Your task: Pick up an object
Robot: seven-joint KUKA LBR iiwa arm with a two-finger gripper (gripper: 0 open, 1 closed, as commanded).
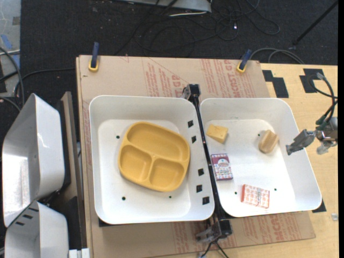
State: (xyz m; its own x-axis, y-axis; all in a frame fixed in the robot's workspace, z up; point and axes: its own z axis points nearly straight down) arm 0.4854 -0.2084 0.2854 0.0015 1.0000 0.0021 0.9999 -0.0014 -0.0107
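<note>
Cardboard sheeting covered the surface [161, 74], with dark floor and loose cables beyond its far edge. Two shallow white bins sat side by side on it. Left bin [102, 144] held a yellow divided plate [153, 156] with three compartments, lying roughly central and flat. Right bin [301, 181] held four small objects, all apart from one another: a yellow block [217, 133] near the far left corner, a tan rounded piece [268, 141] toward the right, a small purple-and-white carton [221, 166] close to the left wall, and a flat red-and-white packet [255, 195] toward the near side.

Gripper [299, 142] reached in from the right, at the right bin's right rim, just beside the tan rounded piece but not touching it. Nothing sat between the fingers. Whether the fingers stood wide or narrow could not be told at this angle.

Blue-and-yellow clamps [94, 57] held the cardboard at the far edge.
</note>
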